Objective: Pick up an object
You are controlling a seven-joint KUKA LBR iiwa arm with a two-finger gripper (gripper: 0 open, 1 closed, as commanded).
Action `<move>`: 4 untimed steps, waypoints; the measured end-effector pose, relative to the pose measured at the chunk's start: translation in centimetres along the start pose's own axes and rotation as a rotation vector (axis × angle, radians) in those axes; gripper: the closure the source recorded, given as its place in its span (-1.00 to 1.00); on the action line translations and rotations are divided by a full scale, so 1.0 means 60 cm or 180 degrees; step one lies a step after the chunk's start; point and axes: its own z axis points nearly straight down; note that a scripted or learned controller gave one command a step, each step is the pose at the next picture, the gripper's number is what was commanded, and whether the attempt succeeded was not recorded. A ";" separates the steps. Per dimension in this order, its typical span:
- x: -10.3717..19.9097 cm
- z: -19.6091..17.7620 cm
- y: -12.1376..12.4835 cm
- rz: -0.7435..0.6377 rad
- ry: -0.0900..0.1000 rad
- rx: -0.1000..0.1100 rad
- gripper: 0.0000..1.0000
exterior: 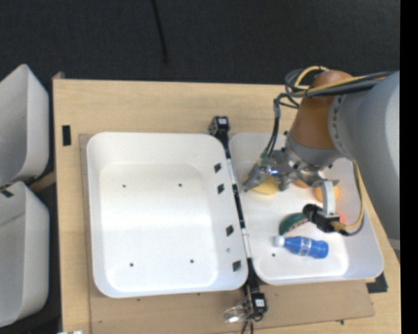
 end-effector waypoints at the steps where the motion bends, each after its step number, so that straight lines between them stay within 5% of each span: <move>1: -0.001 0.000 0.115 0.0007 -0.0009 0.0013 -1.00; 2: -0.005 -0.016 0.114 0.0011 -0.0020 0.0006 1.00; 3: 0.159 -0.178 0.131 -0.0009 0.0005 -0.0023 1.00; 4: 0.146 -0.511 0.007 0.0016 -0.0012 -0.0041 1.00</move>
